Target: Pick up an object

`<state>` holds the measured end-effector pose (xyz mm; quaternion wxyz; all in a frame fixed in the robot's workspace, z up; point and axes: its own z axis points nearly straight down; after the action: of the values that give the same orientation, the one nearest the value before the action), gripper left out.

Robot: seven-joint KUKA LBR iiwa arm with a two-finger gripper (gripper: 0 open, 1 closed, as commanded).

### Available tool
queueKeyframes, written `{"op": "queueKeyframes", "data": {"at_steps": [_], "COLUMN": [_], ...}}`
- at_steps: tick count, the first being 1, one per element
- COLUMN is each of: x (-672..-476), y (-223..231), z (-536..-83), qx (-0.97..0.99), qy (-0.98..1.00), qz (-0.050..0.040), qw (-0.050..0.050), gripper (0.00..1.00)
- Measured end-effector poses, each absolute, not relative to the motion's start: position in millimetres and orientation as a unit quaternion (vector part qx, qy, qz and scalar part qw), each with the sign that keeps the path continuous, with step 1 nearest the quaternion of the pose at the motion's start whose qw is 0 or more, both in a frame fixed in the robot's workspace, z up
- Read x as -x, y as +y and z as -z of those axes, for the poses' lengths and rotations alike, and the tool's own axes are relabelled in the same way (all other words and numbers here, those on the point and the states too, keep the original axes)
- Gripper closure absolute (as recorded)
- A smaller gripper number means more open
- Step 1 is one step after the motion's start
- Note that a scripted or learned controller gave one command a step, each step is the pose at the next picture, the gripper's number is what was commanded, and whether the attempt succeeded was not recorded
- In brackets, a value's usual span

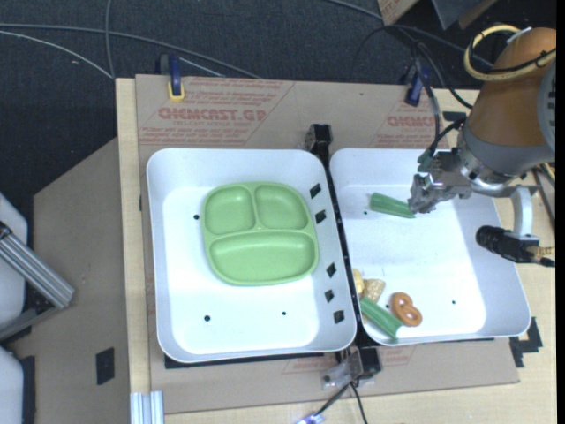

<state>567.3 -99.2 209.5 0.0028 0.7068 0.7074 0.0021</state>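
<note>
A flat green strip (388, 205) lies in the back half of the right bin (468, 281), pointing left. My gripper (425, 194) sits right at the strip's right end, touching or nearly touching it. The wrist hides where they meet, so a hold on the strip is not visible. Several small items are bunched in the right bin's front left corner: a yellowish lump (372, 287), a green stick (380, 316) and an orange ring-shaped piece (406, 309).
A green divided plate (260, 234) lies in the left bin (177, 281). A black divider with clips (328, 237) runs between the bins. A black fitting (503, 240) overhangs the right bin's right rim. Blue clamps (177, 79) hold the board's back edge.
</note>
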Motion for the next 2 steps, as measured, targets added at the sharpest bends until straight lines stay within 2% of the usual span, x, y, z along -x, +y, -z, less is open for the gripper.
{"op": "queueKeyframes", "data": {"at_steps": [1,2], "x": [-568.4,-583.0], "y": [-99,-56], "z": [-234,-239], "qx": [-0.707,-0.705], "qy": [0.707,0.709], "qz": [-0.0014,-0.0013], "qw": [0.002,0.000], "gripper": [1.00,1.00]}}
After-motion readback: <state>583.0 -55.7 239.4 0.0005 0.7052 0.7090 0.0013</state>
